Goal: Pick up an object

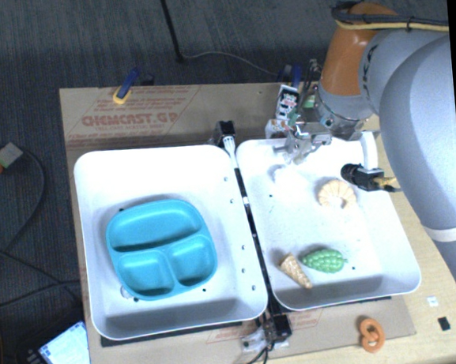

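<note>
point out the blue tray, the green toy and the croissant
blue tray (161,249), camera view, centre divider
green toy (324,260), camera view, middle of its bumpy body
croissant (336,193), camera view, middle of its curved top

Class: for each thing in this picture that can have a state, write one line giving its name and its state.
Blue tray: upright in the left bin, compartments bare.
Croissant: lying loose in the right bin.
Green fruit: lying loose, beside the cone.
Cone: on its side.
Pretzel: on the bench, outside the bins.
Gripper: over the right bin's far edge, holding nothing visible.
</note>
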### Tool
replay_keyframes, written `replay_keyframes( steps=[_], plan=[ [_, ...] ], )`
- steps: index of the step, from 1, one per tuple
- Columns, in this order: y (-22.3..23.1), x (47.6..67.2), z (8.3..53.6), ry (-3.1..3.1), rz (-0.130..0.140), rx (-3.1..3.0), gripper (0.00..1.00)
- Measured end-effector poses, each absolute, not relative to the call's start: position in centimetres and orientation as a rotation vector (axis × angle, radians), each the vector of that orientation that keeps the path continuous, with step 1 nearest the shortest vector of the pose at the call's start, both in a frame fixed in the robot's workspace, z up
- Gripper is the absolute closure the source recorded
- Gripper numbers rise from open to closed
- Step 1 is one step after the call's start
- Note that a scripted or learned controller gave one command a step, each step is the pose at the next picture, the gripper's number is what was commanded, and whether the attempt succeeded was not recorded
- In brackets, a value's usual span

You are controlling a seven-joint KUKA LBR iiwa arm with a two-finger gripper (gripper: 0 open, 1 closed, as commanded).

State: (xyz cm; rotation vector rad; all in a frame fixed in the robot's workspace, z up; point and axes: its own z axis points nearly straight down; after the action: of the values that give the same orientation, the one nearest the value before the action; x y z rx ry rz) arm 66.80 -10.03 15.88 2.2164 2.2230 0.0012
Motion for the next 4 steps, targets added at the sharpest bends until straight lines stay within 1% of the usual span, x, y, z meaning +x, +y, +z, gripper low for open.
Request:
replay_keyframes(
  steps=[1,2,3,4],
  plan=[
    [-1.9,61.9,18.5,2.224,0.000,2.218,1.00],
    [-1.6,53.8,18.4,2.222,-0.004,2.223,1.00],
    [-2.8,48.7,18.4,2.221,-0.004,2.224,1.00],
    [-2.1,48.4,18.4,2.223,-0.002,2.222,1.00]
  ],
)
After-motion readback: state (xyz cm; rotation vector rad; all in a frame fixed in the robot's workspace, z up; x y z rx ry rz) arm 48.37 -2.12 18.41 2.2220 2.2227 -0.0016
